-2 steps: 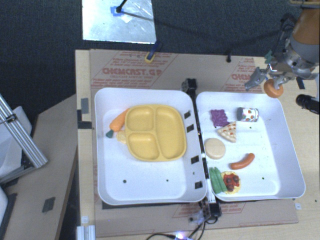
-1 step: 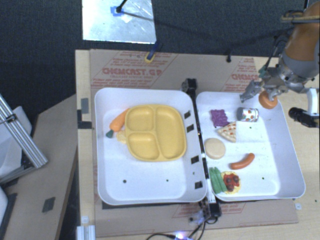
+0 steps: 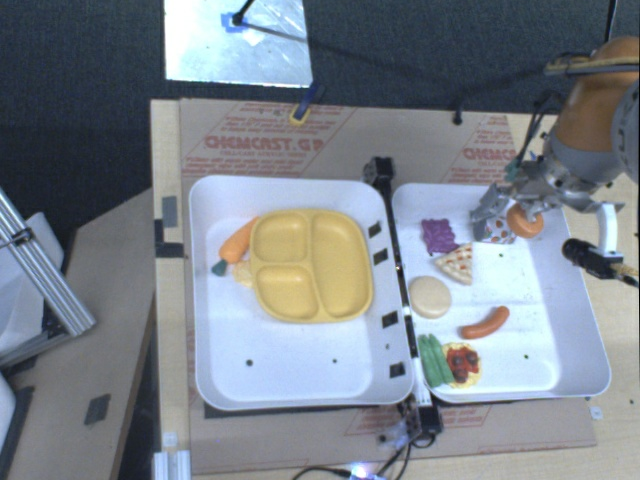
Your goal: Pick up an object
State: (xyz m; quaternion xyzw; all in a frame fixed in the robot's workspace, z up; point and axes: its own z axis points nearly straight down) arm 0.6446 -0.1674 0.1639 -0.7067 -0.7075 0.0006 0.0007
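Toy food sat in both bins: carrot beside yellow plate in left bin; grapes, pizza slice, sausage in right bin. Gripper was over that bin's far corner, at an orange piece; grip state unclear.

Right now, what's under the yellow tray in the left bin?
A carrot pokes out from beside the yellow tray's left edge, with a pale piece just below it. How far either extends beneath is hidden.

arm cut off at right edge, carrot partly behind tray
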